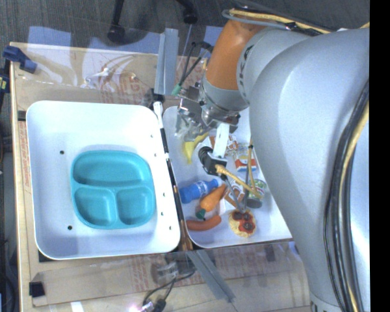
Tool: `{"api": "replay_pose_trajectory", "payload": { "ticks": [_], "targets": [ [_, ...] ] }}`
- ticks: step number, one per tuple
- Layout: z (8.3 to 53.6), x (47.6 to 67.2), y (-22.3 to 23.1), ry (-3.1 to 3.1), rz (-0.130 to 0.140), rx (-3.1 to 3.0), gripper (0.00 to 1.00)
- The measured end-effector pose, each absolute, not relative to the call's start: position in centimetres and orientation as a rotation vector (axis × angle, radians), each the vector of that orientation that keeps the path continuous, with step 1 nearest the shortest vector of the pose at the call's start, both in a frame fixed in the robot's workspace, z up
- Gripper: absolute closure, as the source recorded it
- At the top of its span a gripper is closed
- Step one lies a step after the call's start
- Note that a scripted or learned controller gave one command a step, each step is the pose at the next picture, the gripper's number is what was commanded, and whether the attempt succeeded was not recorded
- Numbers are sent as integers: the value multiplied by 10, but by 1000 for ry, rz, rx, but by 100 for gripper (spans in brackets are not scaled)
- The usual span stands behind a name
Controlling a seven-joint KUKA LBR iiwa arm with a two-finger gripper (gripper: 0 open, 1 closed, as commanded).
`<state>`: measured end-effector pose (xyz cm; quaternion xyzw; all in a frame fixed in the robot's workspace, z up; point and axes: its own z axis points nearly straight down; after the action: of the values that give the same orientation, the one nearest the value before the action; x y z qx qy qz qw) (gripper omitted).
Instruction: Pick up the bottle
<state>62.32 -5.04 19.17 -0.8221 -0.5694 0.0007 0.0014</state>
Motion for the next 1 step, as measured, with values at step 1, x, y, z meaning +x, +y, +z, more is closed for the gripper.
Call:
{"api": "replay_pose_trajectory", "payload": {
  "ticks": [1],
  "targets": [
    [193,633,26,-1311,6,-2851,100]
  ]
}}
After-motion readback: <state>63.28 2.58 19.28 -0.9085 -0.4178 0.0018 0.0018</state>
